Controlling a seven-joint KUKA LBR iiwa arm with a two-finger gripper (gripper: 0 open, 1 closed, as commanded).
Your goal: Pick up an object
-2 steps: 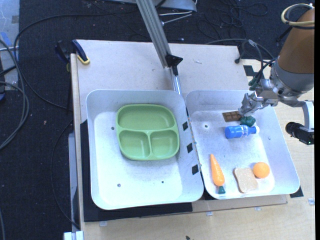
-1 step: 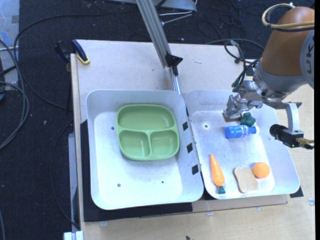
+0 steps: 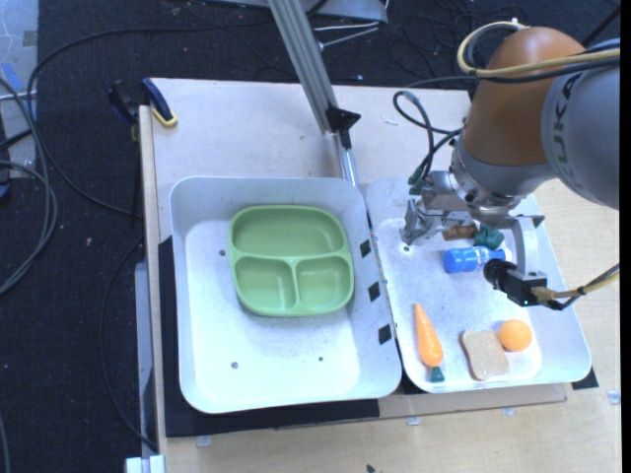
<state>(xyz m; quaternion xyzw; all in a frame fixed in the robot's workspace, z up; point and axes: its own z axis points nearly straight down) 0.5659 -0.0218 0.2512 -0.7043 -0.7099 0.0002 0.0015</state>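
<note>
My gripper (image 3: 415, 227) hangs low over the far left part of the right bin (image 3: 562, 348), its fingers pointing down with nothing seen between them. A blue bottle (image 3: 463, 259) lies just right of it, next to a small teal piece (image 3: 488, 236). Nearer the front of that bin lie an orange carrot (image 3: 427, 334), a tan slice of bread (image 3: 483, 354) and an orange ball (image 3: 515, 336). The grey arm with its orange band (image 3: 523, 62) covers the bin's far right corner.
The left bin (image 3: 197, 264) holds a green divided plate (image 3: 293, 260). A slanted metal pole (image 3: 306, 52) comes down to a clamp at the bins' far edge. Cables trail over the bench behind the right bin, and a black fitting (image 3: 518, 284) sticks out beside the bottle.
</note>
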